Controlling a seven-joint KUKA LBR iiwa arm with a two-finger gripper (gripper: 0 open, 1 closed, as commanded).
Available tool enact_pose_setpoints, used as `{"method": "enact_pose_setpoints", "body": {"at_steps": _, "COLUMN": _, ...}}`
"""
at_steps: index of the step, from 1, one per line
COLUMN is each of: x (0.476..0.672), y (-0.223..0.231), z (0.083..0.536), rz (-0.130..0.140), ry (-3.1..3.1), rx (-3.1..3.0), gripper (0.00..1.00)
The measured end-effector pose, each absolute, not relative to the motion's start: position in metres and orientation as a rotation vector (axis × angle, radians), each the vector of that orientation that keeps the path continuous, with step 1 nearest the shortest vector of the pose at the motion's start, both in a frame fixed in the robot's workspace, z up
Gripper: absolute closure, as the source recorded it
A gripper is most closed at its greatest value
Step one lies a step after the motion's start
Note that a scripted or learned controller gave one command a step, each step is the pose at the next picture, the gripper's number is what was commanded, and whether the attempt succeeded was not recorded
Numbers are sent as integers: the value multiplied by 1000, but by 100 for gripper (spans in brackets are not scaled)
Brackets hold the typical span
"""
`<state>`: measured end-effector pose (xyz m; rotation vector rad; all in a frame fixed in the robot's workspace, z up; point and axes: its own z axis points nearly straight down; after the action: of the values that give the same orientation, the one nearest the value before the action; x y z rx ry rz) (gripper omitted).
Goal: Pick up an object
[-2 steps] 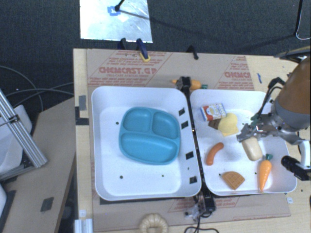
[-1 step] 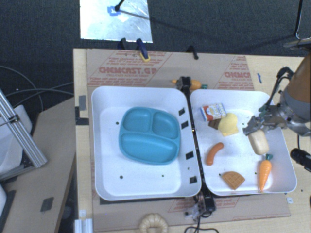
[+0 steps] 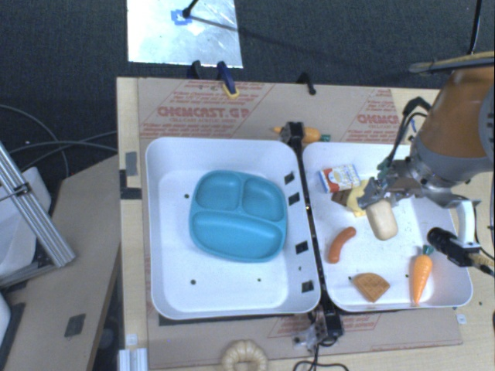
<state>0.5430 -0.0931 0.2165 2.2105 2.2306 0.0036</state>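
The right bin (image 3: 461, 287) holds several toy foods. A small red, white and blue carton (image 3: 339, 178) lies at its back left, with a yellow piece (image 3: 354, 202) and a dark brown piece (image 3: 340, 198) just in front of it. A beige oblong lump (image 3: 382, 221) sits mid-bin, a reddish sausage (image 3: 341, 245) to its left, an orange carrot (image 3: 420, 277) at the front right and a tan wedge (image 3: 372, 287) at the front. My gripper (image 3: 373, 195) hangs low over the bin, right above the beige lump's upper end and beside the yellow piece. I see nothing held.
The left bin (image 3: 165, 230) carries a blue divided plate (image 3: 238, 215). A black divider with clips runs between the bins. A pale ring (image 3: 245, 355) lies on the bench in front of the bins. The arm's grey and orange wrist covers the right bin's back right corner.
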Motion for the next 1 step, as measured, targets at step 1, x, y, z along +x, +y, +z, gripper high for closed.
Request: {"method": "enact_pose_setpoints", "body": {"at_steps": 1, "x": 559, "y": -31, "z": 219, "rz": 5, "ry": 2234, "rx": 2209, "gripper": 100}}
